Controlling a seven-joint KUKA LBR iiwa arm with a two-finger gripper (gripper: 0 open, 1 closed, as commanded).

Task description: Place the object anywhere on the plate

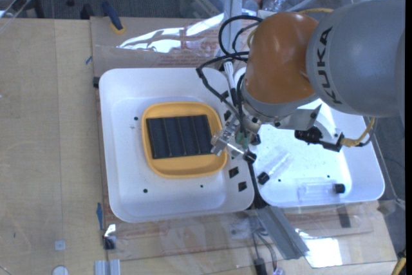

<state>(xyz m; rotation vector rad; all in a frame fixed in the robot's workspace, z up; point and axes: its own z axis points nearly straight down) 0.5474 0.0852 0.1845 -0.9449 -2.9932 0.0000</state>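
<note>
— What is it going after, do you think?

— I'm guessing the clear tube (315,190) with the dark cap (338,188). It's lying flat in the right bin (362,167), below the gripper (230,140) and well off to its right. A second clear piece (277,161) is lying nearer the gripper on the same side, so I'm not sure which one is meant.

— How is it going to handle?

— I'm expecting it to be light, stiff plastic, smooth and probably slippery. Being round, it may roll away when nudged. I'd be gripping it across the middle of its length, square to it, not by the cap end.

— And the gripper, is it carrying anything?

— I'm looking, but I can't tell how far it's open. The arm's (283,61) big orange joint and the cables are crowding it. Something small and shiny is showing right at its tip, and I can't say whether that's part of the tool or something held, so I'm not calling it a grasp.

— Where is it hanging?

— It's hovering with the yellow plate (183,169) just to its left, about over the plate's right rim, in the left bin (122,138).
</note>
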